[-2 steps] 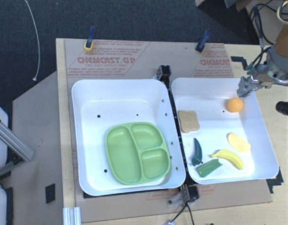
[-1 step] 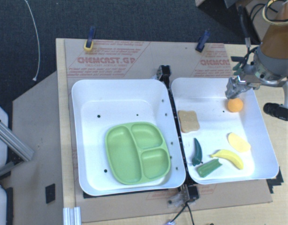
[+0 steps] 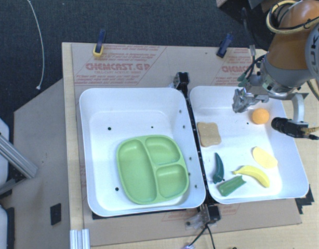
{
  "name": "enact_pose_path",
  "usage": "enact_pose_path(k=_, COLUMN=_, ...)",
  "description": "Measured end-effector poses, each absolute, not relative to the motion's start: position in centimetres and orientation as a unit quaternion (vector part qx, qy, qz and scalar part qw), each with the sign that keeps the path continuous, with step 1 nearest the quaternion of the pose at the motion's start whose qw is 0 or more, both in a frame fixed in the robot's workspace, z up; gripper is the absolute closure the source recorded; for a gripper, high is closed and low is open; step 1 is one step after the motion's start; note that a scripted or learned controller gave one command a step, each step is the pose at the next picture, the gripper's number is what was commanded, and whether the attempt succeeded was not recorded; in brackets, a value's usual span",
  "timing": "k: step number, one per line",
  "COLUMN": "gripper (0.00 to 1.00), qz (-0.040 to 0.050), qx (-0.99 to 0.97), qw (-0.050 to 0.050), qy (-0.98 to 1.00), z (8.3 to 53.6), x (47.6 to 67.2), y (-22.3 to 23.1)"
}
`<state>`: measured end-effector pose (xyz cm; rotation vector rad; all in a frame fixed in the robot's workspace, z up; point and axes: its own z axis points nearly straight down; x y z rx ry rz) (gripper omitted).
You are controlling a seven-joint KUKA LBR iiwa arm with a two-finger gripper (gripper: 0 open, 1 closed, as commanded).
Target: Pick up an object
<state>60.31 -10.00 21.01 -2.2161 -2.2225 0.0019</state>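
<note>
My gripper [image 3: 241, 101] hangs over the far part of the right bin [image 3: 222, 95], with nothing visible between its fingers. An orange ball [image 3: 260, 116] lies just to its right on the bin floor. Nearer the divider rests a tan slice of bread [image 3: 209, 134]. Toward the bin's front lie a dark green pepper [image 3: 218, 168], a green block [image 3: 231, 185], a yellow banana [image 3: 255, 175] and a pale yellow piece [image 3: 264, 157].
The left bin [image 3: 97, 105] holds a green divided plate [image 3: 151, 167]. A black clamp [image 3: 181, 80] sits at the far end of the divider between the bins. Blue and yellow clips [image 3: 99, 44] pin the board at the back.
</note>
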Motion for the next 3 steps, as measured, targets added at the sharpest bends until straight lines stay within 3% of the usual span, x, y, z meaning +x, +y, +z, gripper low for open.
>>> enact_pose_path(k=3, gripper=1.0, qz=-0.0002, qx=-0.705, qw=0.001, qy=-0.709, z=21.9, x=58.4, y=7.3)
